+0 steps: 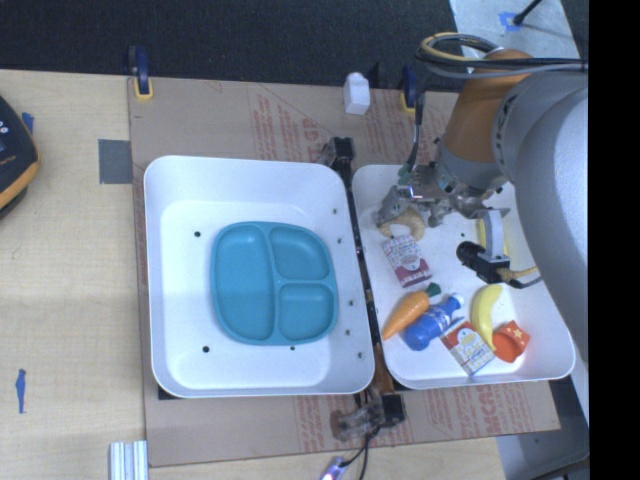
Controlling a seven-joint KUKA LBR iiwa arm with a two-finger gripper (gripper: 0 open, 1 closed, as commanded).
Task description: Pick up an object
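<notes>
Nothing has been lifted yet, by the look of it: the orange plastic carrot (405,311), blue bottle (432,324), yellow banana (483,311) and small red-and-white carton (469,349) all lie on the floor of the right-hand shallow white bin (560,364). The end effector (405,206) sits low at that bin's far left corner, just above a tan lump (402,229) and a pink-labelled packet (405,259). I cannot tell whether it is apart or together, or whether it grips anything.

Red print on the cardboard (300,133) is illegible.
</notes>
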